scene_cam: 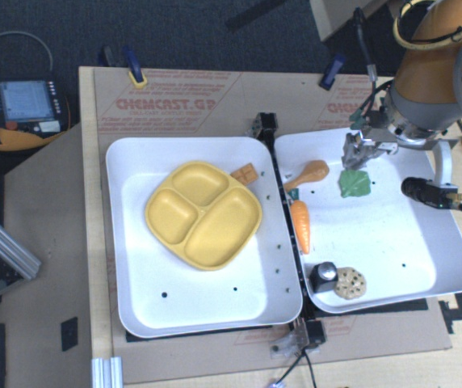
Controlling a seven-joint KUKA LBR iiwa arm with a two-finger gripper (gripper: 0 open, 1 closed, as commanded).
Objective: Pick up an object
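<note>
My gripper (354, 160) hangs over the far part of the right bin (425, 249). Directly at its tip lies a green crumpled object (356, 185), touching it or nearly so; a grasp cannot be made out. To the left of it lies a tan drumstick-shaped piece (308, 172). An orange carrot (300, 225) lies along the bin's left wall. At the near edge sits a speckled cookie (350, 283), with a small black and silver object (323, 275) beside it.
The left bin (134, 281) holds a yellow divided plate (204, 214) with a small brown block (245, 173) at its far right rim. The arm's orange band (437, 51) rises at the upper right. Bare floor of the right bin lies at centre and right.
</note>
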